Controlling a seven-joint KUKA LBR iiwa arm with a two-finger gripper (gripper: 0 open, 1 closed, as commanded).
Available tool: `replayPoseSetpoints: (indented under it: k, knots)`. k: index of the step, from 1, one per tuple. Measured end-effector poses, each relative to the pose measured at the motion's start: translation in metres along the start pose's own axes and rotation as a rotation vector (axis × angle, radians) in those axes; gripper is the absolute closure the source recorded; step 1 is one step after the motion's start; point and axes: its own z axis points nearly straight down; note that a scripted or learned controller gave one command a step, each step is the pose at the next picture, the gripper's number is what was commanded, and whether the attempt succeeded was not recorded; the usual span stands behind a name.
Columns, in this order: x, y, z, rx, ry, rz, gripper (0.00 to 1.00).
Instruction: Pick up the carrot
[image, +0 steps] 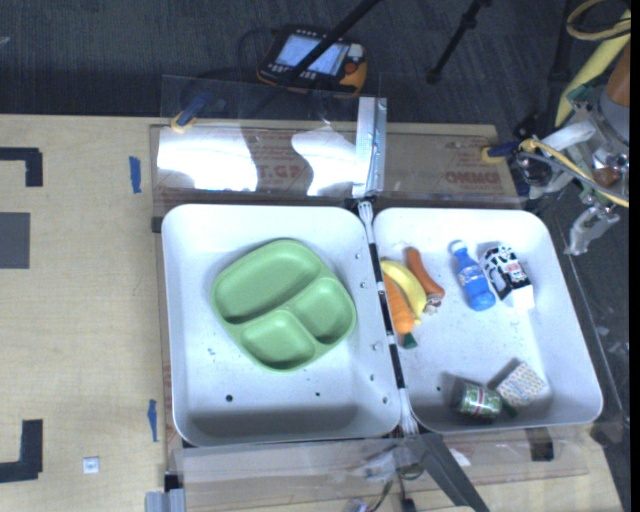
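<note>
Carrot (401, 309): lying in right bin (570, 300) against left wall, wedged between banana (402, 281) and sausage (424, 274), so crowded grasp likely. Gripper (590, 222) beyond bin's far right corner; opening: cannot tell.

Bench (70, 300) is a pale wood-look top with a few black tape corner marks on the left side and little bits of blue tape near the bins. Behind it the floor (120, 50) is dark, carpet-ish grey. There's a clear plastic panel (260, 140) standing at the back edge that catches a big white glare from the overhead light. A handheld controller (312, 60) with a lit screen sits on the floor past it, plus black tripod legs (460, 35).
</note>
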Motion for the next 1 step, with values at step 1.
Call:
replayPoseSetpoints:
  k: [1]
  knots:
    - [0.0097, 0.0558, -0.0953, -0.002, 0.001, 0.004, 0.0]
